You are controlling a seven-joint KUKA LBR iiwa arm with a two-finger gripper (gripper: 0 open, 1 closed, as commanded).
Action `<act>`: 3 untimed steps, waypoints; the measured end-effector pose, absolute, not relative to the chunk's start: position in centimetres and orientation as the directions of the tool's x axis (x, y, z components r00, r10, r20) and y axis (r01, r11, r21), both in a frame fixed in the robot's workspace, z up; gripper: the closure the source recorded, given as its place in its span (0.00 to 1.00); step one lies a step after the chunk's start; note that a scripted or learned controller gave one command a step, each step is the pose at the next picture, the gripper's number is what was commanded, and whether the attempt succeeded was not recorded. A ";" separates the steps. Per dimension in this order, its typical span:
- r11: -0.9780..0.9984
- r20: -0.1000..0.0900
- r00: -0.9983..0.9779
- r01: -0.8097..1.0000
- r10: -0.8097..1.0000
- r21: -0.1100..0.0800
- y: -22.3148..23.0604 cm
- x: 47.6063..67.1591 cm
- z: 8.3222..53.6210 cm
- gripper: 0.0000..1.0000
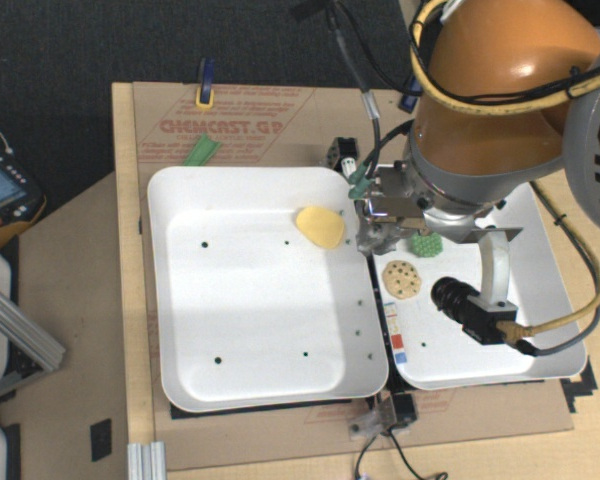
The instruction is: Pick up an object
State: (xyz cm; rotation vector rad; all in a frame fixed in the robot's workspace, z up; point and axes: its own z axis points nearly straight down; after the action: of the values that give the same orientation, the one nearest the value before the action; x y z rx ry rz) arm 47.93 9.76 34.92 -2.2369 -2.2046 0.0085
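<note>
A: Where's the gripper (372, 230)?
B: Low at the right bin's (540, 268) left wall, beside the cookie (402, 278) and green piece (426, 243). Probably lining up a grab. Grip state: can't tell.
A: Others?
B: Yellow lump (321, 226) in the left bin (180, 298), well apart.

A bulbous orange-banded grey arm (500, 78) is looped with black and yellow cables.

The grey arm (500, 98) reaches in from the right, orange band uppermost, its gripper (372, 230) pointing down at centre.
</note>
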 end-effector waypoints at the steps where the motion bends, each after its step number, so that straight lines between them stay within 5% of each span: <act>1: -0.005 -0.002 0.005 1.000 1.000 -0.008 6.9 47.9 29.9 1.00; 2: -0.013 -0.002 0.013 1.000 1.000 -0.006 -5.0 47.8 25.8 1.00; 3: 0.008 0.002 -0.008 1.000 1.000 0.017 1.5 48.2 39.9 1.00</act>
State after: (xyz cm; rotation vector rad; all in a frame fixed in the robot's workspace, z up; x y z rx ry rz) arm 48.25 1.48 39.94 -2.2199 -2.2379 -0.0218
